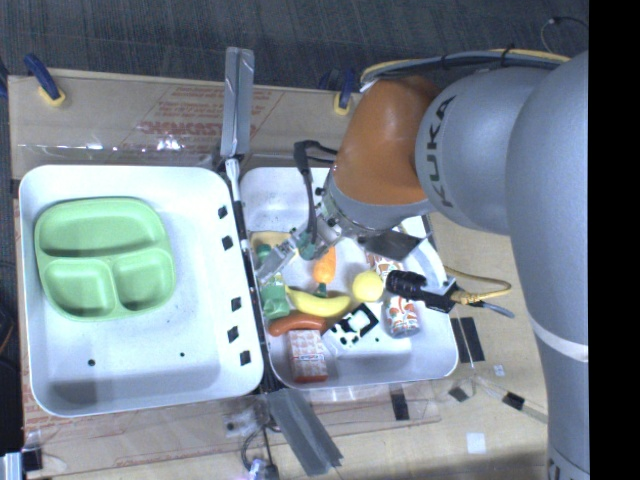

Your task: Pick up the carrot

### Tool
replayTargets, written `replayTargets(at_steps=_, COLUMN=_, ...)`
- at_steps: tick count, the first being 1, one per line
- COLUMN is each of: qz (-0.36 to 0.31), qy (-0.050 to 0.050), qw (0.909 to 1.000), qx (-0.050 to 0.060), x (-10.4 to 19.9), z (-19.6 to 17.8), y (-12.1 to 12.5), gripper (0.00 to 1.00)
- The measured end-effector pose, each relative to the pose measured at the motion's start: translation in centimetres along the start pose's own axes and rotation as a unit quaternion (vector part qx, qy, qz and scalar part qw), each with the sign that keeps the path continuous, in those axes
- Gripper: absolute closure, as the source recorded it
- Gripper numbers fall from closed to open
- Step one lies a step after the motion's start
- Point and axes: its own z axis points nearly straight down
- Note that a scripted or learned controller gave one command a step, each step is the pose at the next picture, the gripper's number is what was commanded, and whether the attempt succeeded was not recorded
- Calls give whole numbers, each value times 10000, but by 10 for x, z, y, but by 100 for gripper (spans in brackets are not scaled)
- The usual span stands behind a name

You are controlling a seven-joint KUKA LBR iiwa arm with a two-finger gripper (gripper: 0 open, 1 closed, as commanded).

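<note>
The carrot [325, 265] is a small orange piece with a green tip at its lower end. It lies near the middle of the right bin [432, 363], just above the banana [318, 302]. My gripper [314, 240] hangs low over the bin, right above and slightly left of the carrot, at or very close to its top end. The bulky grey and orange wrist hides the upper part of the gripper and the bin's back right.
Around the carrot lie a yellow lemon [368, 286], a red sausage-like item [285, 322], a green packet [272, 290], a red-and-white packet [307, 354], a black-and-white block [353, 325] and a small can [403, 315]. The left bin [200, 368] holds a green divided tray [103, 255].
</note>
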Motion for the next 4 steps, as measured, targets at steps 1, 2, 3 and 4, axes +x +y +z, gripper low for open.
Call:
replayTargets(at_steps=1, qz=-795, qy=12, qw=9968, qx=11, x=-53, z=101, y=-43, gripper=0)
replayTargets(at_steps=2, qz=-963, qy=-3, qw=9954, qx=-4, x=-98, z=100, y=-7, gripper=0)
replayTargets(at_steps=3, qz=-982, qy=-7, qw=9952, qx=-4, x=-98, z=89, y=-7, gripper=100)
replayTargets(at_steps=4, qz=-607, qy=-2, qw=9982, qx=-3, x=-41, z=-1, y=48, gripper=100)
